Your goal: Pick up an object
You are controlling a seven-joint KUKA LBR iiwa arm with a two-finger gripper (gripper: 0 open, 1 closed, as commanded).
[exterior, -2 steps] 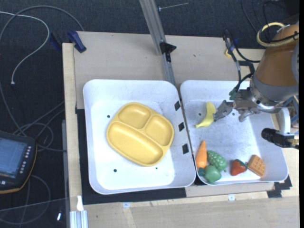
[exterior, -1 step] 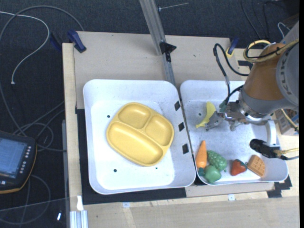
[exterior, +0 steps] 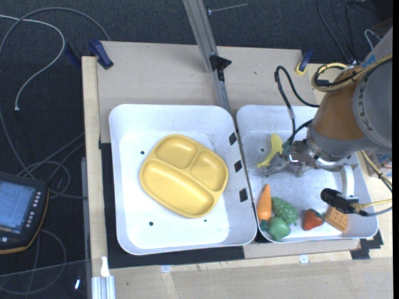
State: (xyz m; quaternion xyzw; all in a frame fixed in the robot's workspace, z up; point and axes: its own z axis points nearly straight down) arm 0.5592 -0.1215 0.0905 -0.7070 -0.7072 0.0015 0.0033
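Near edge of right bin (exterior: 368, 232): carrot (exterior: 265, 202), grapes (exterior: 284, 209), strawberry (exterior: 313, 219), all unlifted. Farther back, gripper (exterior: 283, 161) touches banana (exterior: 272, 151); finger state cannot be told. No pickup evident.

Yellow divided plate (exterior: 184, 175): smooth, glossy plastic, as are the carrot (exterior: 265, 202) and green grapes (exterior: 284, 209). White bins (exterior: 124, 136): matt plastic, faintly speckled. Bench top (exterior: 156, 73): pale unfinished wood; slanted pole (exterior: 198, 14): brushed metal.
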